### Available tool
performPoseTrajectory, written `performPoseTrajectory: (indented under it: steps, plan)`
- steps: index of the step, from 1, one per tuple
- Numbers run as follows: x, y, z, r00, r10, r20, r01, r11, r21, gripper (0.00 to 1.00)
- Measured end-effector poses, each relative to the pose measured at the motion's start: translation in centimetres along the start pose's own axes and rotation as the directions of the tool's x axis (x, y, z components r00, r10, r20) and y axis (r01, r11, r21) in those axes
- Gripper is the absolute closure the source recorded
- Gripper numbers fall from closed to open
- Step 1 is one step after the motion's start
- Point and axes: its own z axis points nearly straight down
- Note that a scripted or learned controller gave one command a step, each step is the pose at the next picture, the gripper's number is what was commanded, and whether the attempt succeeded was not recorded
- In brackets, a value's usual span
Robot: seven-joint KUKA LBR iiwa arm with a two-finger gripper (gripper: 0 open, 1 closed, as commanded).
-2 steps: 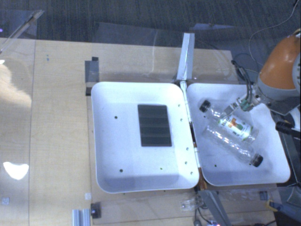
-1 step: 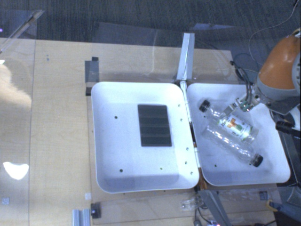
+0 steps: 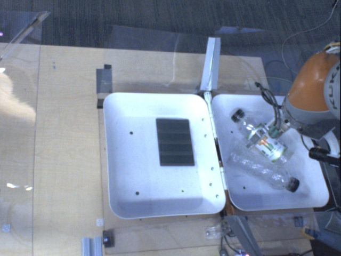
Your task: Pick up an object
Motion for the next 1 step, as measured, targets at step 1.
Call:
performPoseTrajectory:
  steps: [1]
  plan:
    - [-2.71,1.14,1.42,1.000,0.020,-0.004,-0.020,1.000,0.002,0.00]
